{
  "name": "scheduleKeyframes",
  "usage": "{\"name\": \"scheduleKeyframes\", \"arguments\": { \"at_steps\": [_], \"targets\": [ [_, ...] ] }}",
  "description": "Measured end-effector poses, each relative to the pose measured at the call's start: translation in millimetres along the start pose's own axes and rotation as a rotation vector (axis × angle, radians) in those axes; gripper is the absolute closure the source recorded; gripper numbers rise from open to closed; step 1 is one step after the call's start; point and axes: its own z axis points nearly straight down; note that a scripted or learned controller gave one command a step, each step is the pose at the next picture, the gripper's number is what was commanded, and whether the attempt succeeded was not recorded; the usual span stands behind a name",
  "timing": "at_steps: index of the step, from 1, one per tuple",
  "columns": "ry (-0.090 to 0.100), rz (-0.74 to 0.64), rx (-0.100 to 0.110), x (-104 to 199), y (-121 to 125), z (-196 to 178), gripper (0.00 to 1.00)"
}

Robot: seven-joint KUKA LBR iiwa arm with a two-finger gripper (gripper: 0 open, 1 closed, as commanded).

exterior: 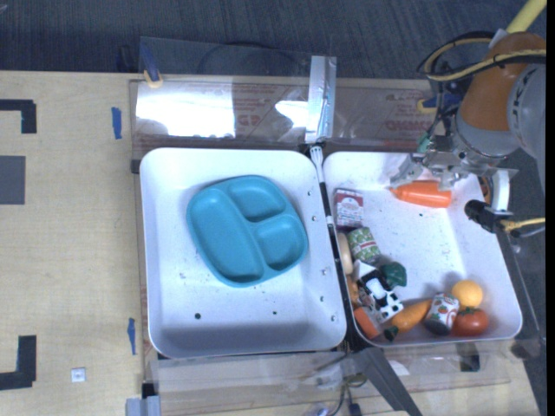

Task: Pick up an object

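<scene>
Camera view, near edge first: the right bin (507,271) holds a tomato (471,321), a small orange fruit (467,293) and other toy foods along its left side. The left bin (156,232) carries a blue divided plate (247,228). Farther back lies an orange carrot (423,195), smooth and tapered, on the bin floor just beneath the gripper (438,165); whether it is gripped, I cannot tell.
</scene>
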Motion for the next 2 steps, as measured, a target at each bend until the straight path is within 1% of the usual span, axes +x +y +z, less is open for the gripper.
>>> {"name": "scheduleKeyframes", "arguments": {
  "at_steps": [1, 2],
  "targets": [
    [0.000, 0.139, 0.021, 25, -47, 31, 0.00],
    [-0.001, 0.031, 0.015, -24, -28, -66, 0.00]
  ]
}}
